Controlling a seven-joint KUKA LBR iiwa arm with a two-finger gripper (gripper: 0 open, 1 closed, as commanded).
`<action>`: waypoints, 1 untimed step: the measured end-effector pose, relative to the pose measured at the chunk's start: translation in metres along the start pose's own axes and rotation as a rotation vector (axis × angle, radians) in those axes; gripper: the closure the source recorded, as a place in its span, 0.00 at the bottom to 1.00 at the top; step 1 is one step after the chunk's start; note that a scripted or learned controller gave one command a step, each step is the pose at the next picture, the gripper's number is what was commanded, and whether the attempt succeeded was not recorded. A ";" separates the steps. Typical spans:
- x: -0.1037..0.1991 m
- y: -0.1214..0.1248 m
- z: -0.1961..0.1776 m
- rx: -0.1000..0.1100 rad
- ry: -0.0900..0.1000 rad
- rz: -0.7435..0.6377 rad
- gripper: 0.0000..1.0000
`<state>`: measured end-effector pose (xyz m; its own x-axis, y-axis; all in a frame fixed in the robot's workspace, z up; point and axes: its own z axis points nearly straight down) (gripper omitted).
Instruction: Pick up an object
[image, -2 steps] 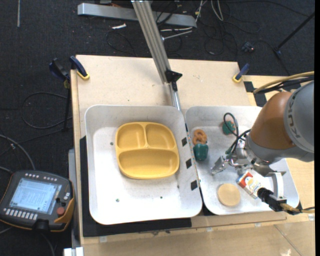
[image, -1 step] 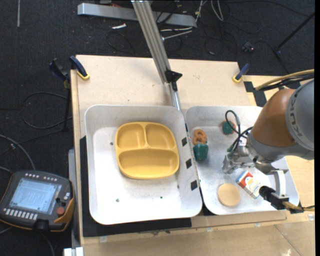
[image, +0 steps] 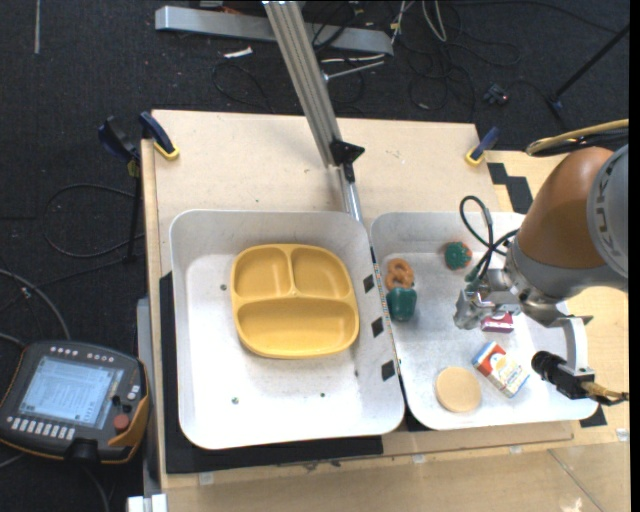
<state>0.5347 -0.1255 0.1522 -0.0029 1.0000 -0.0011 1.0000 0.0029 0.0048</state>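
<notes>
Low, pincer (image: 474, 310) in right bin (image: 425, 232)

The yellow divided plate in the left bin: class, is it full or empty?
Empty. The yellow divided plate lies flat in the left bin, and all three of its compartments show bare yellow with nothing in them.

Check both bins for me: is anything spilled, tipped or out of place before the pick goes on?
Nothing stands out. The yellow divided plate lies flat in the left bin. In the right bin, the small items lie apart: a tan disc, a small box, a green piece. The gripper hangs over that bin.
</notes>
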 end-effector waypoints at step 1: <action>0.011 0.001 -0.052 -0.001 0.000 -0.001 1.00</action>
<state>0.5359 -0.1149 0.2037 -0.0042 1.0000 -0.0011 1.0000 0.0042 0.0059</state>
